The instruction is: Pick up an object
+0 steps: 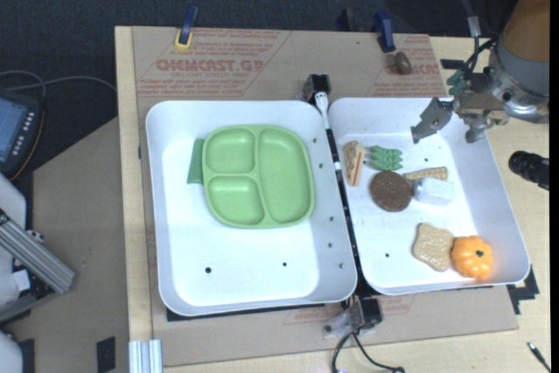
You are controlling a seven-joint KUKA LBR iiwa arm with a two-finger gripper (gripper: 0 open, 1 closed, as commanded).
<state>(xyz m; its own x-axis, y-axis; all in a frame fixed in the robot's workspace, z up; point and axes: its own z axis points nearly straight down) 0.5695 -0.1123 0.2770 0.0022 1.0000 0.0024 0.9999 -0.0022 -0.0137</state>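
My gripper [452,127] hangs above the far part of the right bin [502,188], its two grey fingers spread open with nothing between them. Below and to its left lie the small objects: a sandwich slice [353,162], a green leafy piece [384,157], a brown round patty [390,191], a tan cone-like piece [427,175] and a white block [436,192]. Nearer the front right sit a tan bread slice [431,245] and an orange pumpkin [472,257].
The left bin [170,188] holds a green divided plate [258,175]. Blue clamps [382,30] and a yellow-tipped clamp [185,29] stand at the cardboard's far edge. The arm's body [524,57] fills the upper right.
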